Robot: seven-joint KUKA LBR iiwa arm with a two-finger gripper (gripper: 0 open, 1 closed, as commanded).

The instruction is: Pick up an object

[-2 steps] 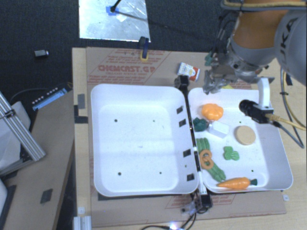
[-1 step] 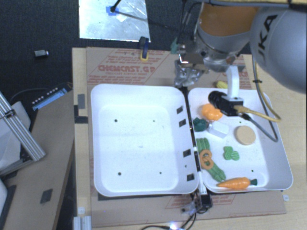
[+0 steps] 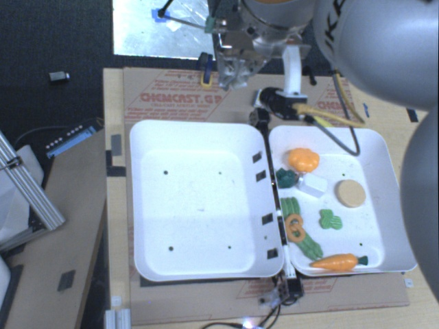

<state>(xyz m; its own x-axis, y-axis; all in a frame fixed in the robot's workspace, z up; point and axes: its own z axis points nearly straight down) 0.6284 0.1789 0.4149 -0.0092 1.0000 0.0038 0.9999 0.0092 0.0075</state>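
The arm hangs high over the back of the bench, with its gripper (image 3: pixel 233 70) above the cardboard behind the two bins, well apart from every object, and nothing sits between its fingers. Whether those fingers are spread or closed cannot be told, since the tool is a blurred cluster of metal at this angle. The left bin (image 3: pixel 147 252) carries no objects on its floor. All the candidates lie in the right bin (image 3: pixel 384 177): an orange rounded piece (image 3: pixel 303 160) near the back, a dark green piece (image 3: pixel 286 178) just beside it, a small white block (image 3: pixel 313 186) next to that, a tan disc (image 3: pixel 351 193) toward the right, a small green leafy piece (image 3: pixel 330 219), a long green pod (image 3: pixel 299 228) with an orange ring (image 3: pixel 295 229) lying on it, and a carrot (image 3: pixel 336 261) along the front wall. The step in hand looks like the approach, before any descent: no target is yet committed to. The next move probably calls for swinging forward over the right bin, choosing a piece with room around it, such as the tan disc or the carrot, and lowering with the fingers apart to straddle it. The cluster near the divider seems harder to grasp cleanly.
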